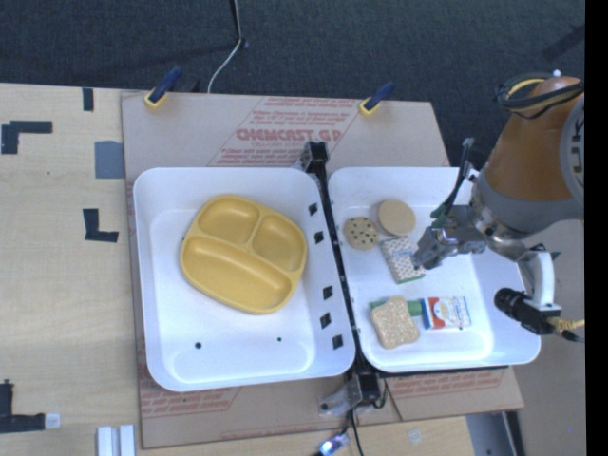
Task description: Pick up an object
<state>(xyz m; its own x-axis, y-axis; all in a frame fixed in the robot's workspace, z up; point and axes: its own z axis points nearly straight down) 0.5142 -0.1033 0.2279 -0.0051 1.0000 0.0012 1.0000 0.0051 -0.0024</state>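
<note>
Hovering over a small speckled packet (403, 259) in the right bin (494, 345), claw (429, 252), grip state unclear.

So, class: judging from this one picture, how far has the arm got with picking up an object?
Done: the gripper has reached into the right bin and sits low at the small patterned packet. In hand: closing on that packet; whether it is gripped cannot be told. Left: the lift, since the packet, cookie, round cracker, toast piece and carton all lie on the bin floor.
</note>
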